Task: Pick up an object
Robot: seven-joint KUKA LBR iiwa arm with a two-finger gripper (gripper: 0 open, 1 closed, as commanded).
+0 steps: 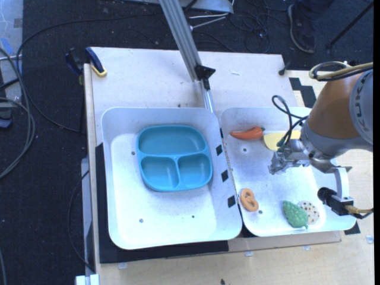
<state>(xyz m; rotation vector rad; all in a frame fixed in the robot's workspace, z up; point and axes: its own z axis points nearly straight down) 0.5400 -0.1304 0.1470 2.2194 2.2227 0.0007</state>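
Observation:
In the right bin [261, 183] lie an orange carrot [247, 133] near the far wall, a yellow piece [273, 140] beside it, an orange pretzel-shaped toy [248, 199] near the front left, a green leafy toy [295, 213] and a round tan cookie [307, 210] at the front right. My gripper [279, 164] hangs low over the bin's middle right, just in front of the yellow piece and apart from the carrot. I see nothing between its fingers.
The left bin [119, 177] holds a blue divided tray [175, 157]. A metal pole [181, 31] slants over the bench from the far side. Black cables run along the arm's wrist. Bare bin floor lies left of the gripper.

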